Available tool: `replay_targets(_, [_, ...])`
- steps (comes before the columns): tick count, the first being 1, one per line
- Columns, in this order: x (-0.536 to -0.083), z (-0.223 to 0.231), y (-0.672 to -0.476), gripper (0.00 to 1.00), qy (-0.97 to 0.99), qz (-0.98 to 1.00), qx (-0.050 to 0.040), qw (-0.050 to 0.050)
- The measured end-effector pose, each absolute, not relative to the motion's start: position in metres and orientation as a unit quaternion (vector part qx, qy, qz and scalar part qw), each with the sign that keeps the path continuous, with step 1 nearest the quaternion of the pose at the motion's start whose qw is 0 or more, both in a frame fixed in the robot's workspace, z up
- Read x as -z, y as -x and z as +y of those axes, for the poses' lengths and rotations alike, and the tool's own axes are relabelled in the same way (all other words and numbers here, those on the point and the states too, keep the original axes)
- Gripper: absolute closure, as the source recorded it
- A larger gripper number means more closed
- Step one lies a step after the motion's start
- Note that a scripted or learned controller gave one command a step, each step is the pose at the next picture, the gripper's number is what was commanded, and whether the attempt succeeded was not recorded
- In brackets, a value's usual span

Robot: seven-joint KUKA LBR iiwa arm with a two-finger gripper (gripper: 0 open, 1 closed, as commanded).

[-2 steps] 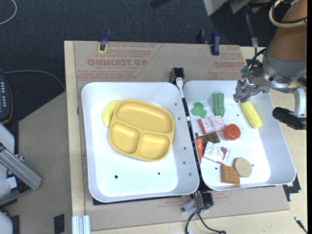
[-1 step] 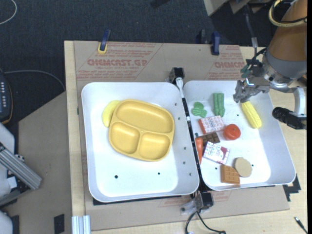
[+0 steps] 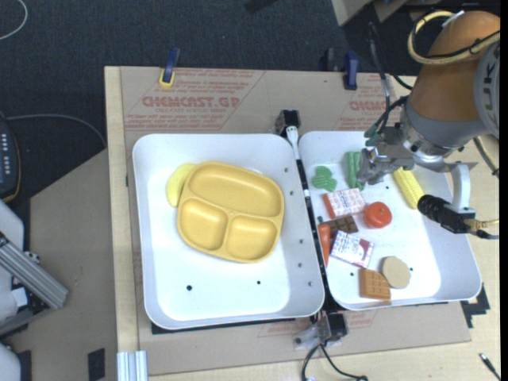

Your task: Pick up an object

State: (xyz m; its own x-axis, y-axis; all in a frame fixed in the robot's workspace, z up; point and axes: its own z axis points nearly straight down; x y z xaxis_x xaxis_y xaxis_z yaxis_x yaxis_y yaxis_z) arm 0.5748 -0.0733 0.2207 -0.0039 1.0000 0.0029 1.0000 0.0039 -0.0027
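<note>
My gripper (image 3: 371, 170) hangs low over the back of the right bin (image 3: 444, 288), beside a green stick-shaped toy (image 3: 352, 167) and just right of a green leafy piece (image 3: 324, 178). Close around it lie a yellow corn cob (image 3: 408, 187), a red tomato (image 3: 378, 214) and a red-and-white packet (image 3: 343, 202). Further forward are a brown block (image 3: 343, 225), an orange strip (image 3: 324, 243), a white-and-pink packet (image 3: 350, 248), a square waffle (image 3: 374, 284) and a round biscuit (image 3: 396, 272). I see nothing held.
The left bin (image 3: 159, 284) bears a yellow divided plate (image 3: 228, 211) with a yellow piece (image 3: 175, 183) tucked under its left edge. A black cable plug (image 3: 442, 211) from the arm hangs over the right bin. Clamps (image 3: 167, 75) stand at the board's back edge.
</note>
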Motion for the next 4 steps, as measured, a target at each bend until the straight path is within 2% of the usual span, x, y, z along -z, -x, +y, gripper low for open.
replay_targets(1, [-0.225,-0.052,-0.577,1.0,0.706,-0.708,0.0008,0.0])
replay_targets(2, [-0.215,-0.046,-0.572,1.0,0.707,-0.707,-0.0007,0.001])
replay_targets(3, [-0.235,-0.045,-0.574,1.0,0.707,-0.708,0.0013,-0.001])
replay_targets(4, [-0.214,-0.048,-0.569,1.0,0.707,-0.707,-0.0012,0.002])
